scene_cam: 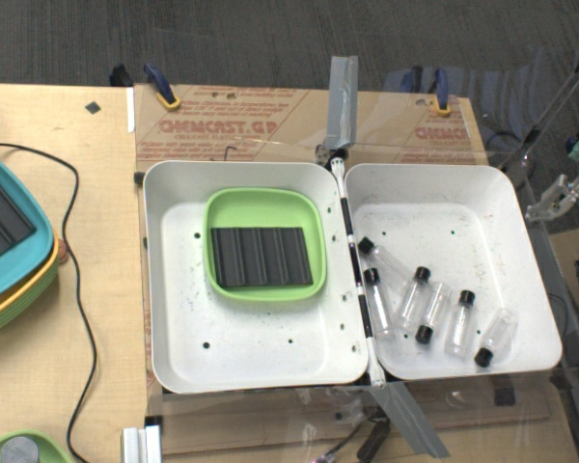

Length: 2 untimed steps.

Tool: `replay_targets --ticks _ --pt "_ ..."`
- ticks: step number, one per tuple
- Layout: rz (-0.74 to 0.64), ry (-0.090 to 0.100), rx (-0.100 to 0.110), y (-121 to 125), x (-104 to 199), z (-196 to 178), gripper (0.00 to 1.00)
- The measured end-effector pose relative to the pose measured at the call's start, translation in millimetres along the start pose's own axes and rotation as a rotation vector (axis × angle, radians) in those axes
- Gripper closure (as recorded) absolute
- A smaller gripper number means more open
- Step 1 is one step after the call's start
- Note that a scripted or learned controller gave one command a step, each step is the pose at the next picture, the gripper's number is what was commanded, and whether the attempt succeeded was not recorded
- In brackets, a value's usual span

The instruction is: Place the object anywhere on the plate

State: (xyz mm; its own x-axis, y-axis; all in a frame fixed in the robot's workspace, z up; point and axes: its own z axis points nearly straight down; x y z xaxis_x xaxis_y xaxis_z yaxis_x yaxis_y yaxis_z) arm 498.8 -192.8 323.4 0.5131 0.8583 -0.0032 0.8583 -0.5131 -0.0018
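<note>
One fixed overhead camera, slanted down over both bins [174, 287].

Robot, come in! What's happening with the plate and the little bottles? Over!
Green plate in left bin, dark ridged pad lying on it. Vials loose in right bin. None on plate yet.

Dark grey carpet [270, 22] runs along the far side of the light wooden bench [53, 287]. A brown cardboard sheet [236, 123] lies on the bench's far edge, clipped by blue-and-yellow clamps [161, 86]. A black cable [82, 287] snakes across the bench's left part. Lighting's even, pretty flat.
</note>
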Motion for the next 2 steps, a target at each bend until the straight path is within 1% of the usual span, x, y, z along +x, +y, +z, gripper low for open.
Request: replay_targets --ticks 1,2 --pt "0.345 -0.001 0.002 4.6 -8.9 -68.7 0.0" --pt "0.531 -0.001 0.003 36.4 -5.5 -109.5 0.0"
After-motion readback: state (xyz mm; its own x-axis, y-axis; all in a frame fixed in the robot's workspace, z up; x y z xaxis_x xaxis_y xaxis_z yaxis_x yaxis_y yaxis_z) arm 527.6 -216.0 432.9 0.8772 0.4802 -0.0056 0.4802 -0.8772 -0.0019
